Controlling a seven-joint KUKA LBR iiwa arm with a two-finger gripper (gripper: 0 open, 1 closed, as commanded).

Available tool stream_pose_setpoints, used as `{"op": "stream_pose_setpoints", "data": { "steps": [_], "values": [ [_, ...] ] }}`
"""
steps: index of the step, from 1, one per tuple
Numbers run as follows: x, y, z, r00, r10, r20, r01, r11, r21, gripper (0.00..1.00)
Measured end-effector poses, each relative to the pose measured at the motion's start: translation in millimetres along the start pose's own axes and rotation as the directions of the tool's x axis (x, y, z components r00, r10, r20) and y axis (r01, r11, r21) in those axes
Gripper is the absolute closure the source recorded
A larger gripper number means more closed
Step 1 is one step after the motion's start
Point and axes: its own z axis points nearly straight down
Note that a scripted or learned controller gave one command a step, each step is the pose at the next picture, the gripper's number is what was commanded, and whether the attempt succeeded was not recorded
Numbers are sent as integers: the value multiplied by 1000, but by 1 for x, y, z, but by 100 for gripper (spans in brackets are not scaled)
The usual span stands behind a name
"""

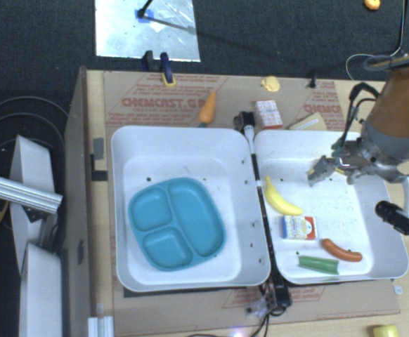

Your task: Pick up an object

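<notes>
A blue divided plate (pixel 176 222) lies in the left white bin (pixel 131 146). Behind the bins, on the brown tabletop (pixel 155 97), sit a toy carrot (pixel 206 109), a small pink-and-white box (pixel 268 114) and a pale yellow lump (pixel 270 83). A blue clamp (pixel 165 65) grips the tabletop's far edge. Beyond it, a shiny metal sheet (pixel 147 20) rests on the dark floor (pixel 29 34), and a small orange ball (pixel 372 3) lies well apart at the upper right.

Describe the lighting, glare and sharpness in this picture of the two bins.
Camera view: even overhead light; the white bins look bright, nearly washed out at the rims; the foil sheet on the dark floor glints; the banana and blue tray are fairly sharp; the hand looks soft and slightly blurred.
</notes>
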Motion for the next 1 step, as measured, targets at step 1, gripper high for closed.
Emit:
{"op": "stream_pose_setpoints", "data": {
  "steps": [1],
  "values": [
    [-8, -15, 110, 1000, 0, 4, 0, 1000, -10, 0]
  ]
}}
